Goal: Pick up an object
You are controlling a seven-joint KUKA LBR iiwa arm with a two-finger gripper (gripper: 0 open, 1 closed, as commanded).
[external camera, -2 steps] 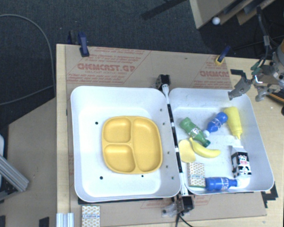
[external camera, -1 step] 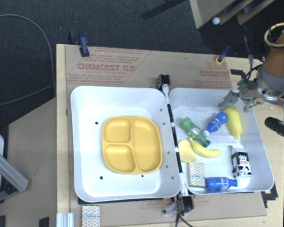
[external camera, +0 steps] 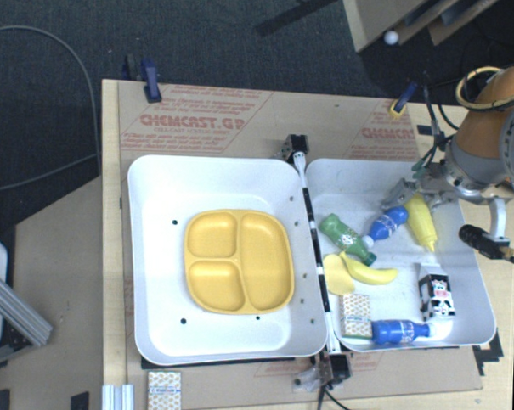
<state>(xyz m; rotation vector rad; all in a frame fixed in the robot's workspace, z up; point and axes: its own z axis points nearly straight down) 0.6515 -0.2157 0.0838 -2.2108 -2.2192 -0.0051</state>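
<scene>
While the end effector (external camera: 415,191) is hovering at the right bin's (external camera: 483,295) far edge, we are logging its opening as undeterminable. Nearest candidates: 1 yellow bottle (external camera: 423,222) and 1 blue bottle (external camera: 387,223), lying just below it, probably being targeted.

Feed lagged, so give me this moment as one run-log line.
arm: over right bin, far corner | gripper: low beside yellow bottle and blue bottle, grasp unconfirmed | left bin: yellow plate
</scene>
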